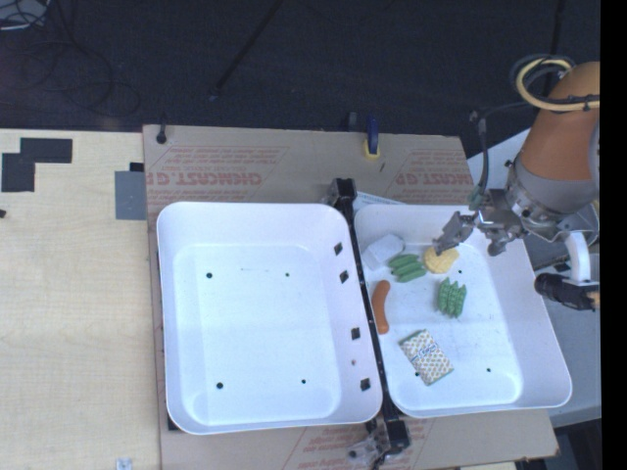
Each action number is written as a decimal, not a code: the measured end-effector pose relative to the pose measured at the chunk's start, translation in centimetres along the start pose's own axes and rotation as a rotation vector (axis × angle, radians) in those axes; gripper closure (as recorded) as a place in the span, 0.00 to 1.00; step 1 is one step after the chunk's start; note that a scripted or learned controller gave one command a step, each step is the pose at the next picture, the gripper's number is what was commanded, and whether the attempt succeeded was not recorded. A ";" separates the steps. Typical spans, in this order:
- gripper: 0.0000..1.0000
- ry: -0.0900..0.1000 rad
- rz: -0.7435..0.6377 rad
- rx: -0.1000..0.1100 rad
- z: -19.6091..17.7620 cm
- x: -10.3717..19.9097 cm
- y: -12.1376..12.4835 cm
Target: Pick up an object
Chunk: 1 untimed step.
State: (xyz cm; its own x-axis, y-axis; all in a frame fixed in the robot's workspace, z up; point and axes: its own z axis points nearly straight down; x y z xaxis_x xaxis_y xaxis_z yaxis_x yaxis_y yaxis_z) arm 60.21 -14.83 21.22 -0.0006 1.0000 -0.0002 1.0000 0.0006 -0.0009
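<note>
Yellow object [441,259] lies just below-left of the end effector [458,231].
Whether the end effector is apart or together, one cannot tell.

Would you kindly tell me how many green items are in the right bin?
2. One green item lies beside the yellow piece, toward the bin's upper middle; the other lies just below and right of it. The end effector may hide more.

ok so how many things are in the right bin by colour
green: 2, a pod-like piece and a bunched piece
yellow: 1
orange: 1
white: 1
patterned packet: 1
total: 6
</note>
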 end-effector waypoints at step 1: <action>0.00 0.000 0.000 0.004 11.9 5.7 -4.0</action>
State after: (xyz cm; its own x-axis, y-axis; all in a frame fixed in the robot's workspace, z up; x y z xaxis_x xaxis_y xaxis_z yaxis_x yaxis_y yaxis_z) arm 56.15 -9.12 9.31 -0.0007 1.0000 -0.0007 1.0000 0.0007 -0.0050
